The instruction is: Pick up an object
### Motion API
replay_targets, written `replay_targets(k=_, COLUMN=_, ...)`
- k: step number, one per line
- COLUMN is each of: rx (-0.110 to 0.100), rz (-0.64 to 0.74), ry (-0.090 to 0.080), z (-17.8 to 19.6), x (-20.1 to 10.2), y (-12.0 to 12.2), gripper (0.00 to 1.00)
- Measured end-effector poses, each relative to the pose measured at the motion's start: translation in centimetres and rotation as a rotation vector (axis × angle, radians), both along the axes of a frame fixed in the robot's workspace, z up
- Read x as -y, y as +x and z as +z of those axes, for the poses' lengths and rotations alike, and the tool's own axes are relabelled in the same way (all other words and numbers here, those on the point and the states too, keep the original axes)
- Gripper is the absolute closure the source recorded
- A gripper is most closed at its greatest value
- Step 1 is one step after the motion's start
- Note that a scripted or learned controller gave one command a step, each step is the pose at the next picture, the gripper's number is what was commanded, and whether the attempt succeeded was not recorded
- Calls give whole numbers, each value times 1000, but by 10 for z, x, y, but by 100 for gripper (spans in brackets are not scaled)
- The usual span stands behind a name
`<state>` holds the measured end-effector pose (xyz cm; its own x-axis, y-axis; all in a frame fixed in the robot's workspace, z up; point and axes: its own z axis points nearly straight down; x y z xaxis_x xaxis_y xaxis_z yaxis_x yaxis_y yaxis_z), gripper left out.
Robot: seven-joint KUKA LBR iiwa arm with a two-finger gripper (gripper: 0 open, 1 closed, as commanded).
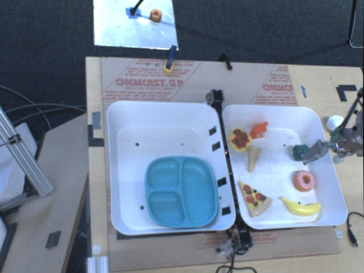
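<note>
Bins sit side by side on the bench, seen from above at a slant. Left bin (pixel 122 129) holds a blue tray (pixel 182 191) with three compartments, lying toward 5 o'clock. Right bin (pixel 278 121) holds the toys: a round pizza (pixel 239 139) at 10 o'clock, touching an orange piece (pixel 259 129) just at its 2 o'clock; a cone (pixel 252 158) just below them; a pizza slice (pixel 254 197) at 7 o'clock; a pink donut (pixel 304 180) toward 4 o'clock; a banana (pixel 301 207) at 5 o'clock, just below the donut. Gripper (pixel 310 151) reaches in from 3 o'clock, over the bin's right side. A green object (pixel 300 151) lies at its tip; whether the fingers pinch it or stand spread cannot be told.
</note>
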<state>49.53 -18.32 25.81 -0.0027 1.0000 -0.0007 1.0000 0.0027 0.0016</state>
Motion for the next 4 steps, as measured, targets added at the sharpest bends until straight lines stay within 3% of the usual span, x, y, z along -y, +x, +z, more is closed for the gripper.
replay_targets(k=1, rx=6, rz=3, ry=3, z=-160, x=-20, y=-5, gripper=0)
replay_targets(k=2, rx=3, rz=0, ry=1, z=-152, x=-19, y=-7, gripper=100)
replay_targets(k=3, rx=8, rz=1, ry=-5, z=-99, x=18, y=36, gripper=100)
replay_targets(k=4, rx=10, rz=4, ry=-4, z=-54, x=23, y=98, gripper=100)
